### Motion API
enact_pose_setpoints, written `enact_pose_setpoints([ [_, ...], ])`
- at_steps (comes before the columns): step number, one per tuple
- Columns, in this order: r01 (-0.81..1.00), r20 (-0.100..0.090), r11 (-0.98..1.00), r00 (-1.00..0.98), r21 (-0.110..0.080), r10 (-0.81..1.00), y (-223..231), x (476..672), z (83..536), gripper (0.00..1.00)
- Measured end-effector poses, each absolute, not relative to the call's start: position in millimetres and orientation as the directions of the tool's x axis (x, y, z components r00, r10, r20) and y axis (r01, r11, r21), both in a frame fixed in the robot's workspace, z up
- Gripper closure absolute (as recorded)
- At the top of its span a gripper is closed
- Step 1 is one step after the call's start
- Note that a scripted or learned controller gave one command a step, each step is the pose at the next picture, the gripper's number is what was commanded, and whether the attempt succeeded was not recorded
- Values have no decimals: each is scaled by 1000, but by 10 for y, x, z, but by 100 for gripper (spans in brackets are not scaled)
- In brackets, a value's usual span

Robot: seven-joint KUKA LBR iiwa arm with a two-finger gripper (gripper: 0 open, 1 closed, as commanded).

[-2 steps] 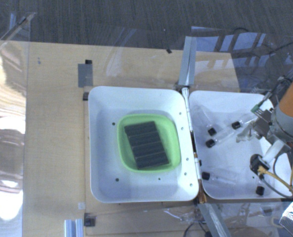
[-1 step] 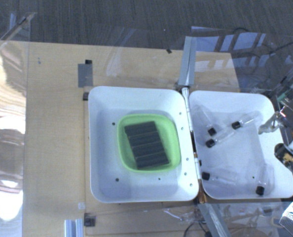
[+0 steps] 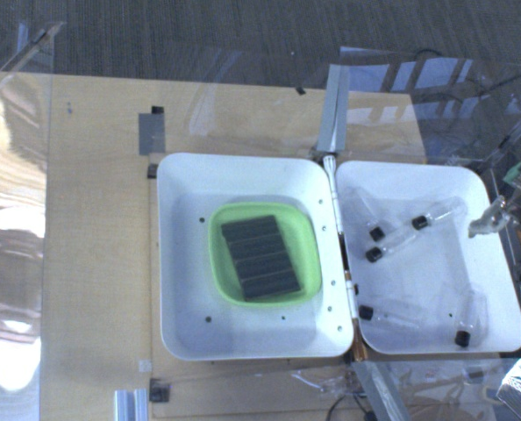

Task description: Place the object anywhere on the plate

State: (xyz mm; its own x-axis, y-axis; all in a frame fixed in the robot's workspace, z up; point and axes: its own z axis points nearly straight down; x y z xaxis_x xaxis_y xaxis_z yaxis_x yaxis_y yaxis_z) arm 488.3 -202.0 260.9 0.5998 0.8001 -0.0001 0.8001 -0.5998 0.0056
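**Dark ribbed block lies on the green plate in the left bin**

At the far left, the pale wooden bench (image 3: 85, 235) carries bright glare across its surface. A short grey strip (image 3: 152, 133) lies on it just beyond the left bin's far corner.

The left bin (image 3: 169, 261) is white and shallow, with rounded corners. A lime-green plate (image 3: 218, 254) sits on its floor near the middle, squarish with soft corners. The object (image 3: 260, 257), a dark grey rectangular block with ribs running across it, lies flat on the plate. It lies wholly inside the plate's rim, turned slightly off square, with green showing on every side of it.

A grey metal bar (image 3: 334, 112) runs away from the seam where the two bins meet, toward the far edge of the bench.

The right bin (image 3: 429, 279) touches the left bin along that seam. Several clear tubes with black caps (image 3: 374, 254) lie scattered over its floor. Three caps cluster in the far-left part and two more sit along the near side. The tubes' transparent bodies are hard to trace against the white.

Beyond the bench, the top of the view shows dark carpet (image 3: 199, 24).
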Motion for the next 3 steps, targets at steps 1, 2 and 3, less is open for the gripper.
enact_pose_setpoints([
  [1,765,2,-645,645,9,765,-1975,4891,2976,0],
  [2,708,1,-706,706,4,708,-1950,4886,2649,0],
  [3,675,4,-738,738,11,675,-2010,4893,3599,0],
])
